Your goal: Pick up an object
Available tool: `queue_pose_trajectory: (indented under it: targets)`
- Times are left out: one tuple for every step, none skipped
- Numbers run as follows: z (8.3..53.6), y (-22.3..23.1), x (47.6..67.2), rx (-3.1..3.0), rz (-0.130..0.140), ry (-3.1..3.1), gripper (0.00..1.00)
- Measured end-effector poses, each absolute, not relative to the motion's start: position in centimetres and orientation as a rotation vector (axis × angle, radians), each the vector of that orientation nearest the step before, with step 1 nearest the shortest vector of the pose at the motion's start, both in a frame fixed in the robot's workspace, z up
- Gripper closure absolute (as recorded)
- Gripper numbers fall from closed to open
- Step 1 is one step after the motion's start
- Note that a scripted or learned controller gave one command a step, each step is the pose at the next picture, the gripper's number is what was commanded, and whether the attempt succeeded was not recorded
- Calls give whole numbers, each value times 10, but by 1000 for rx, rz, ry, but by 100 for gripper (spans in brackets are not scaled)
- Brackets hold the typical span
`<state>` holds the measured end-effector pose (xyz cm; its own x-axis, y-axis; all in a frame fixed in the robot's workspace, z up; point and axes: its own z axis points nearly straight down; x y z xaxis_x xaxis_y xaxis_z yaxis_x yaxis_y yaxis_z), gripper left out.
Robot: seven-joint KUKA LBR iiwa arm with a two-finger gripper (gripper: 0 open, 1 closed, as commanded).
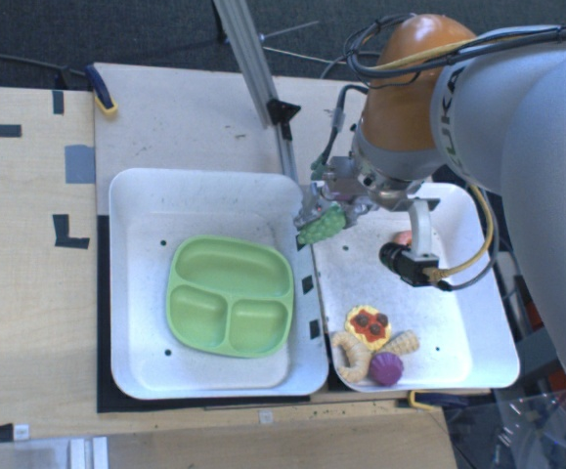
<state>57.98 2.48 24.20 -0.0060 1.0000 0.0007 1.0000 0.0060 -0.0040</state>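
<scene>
My gripper (324, 213) hangs over the divider between the two bins, near their far edge. A small green object (323, 225) sits between its fingers, lifted a little above the right bin's (458, 360) floor. In the near-left corner of the right bin lie a yellow toy with red spots (368, 324), a tan pretzel-shaped toy (352, 357), a tan piece (404, 341) and a purple ball (386, 367). A small pink object (401, 238) peeks out behind the arm's black fitting.
A green divided plate (231, 294) lies in the left bin (136, 262). A slanted metal pole (253, 62) rises behind the bins. The grey arm covers the far right of the right bin.
</scene>
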Motion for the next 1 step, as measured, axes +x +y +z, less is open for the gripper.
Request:
queue_pose_trajectory:
  targets:
    - [226,75,594,-2213,3,-2227,100]
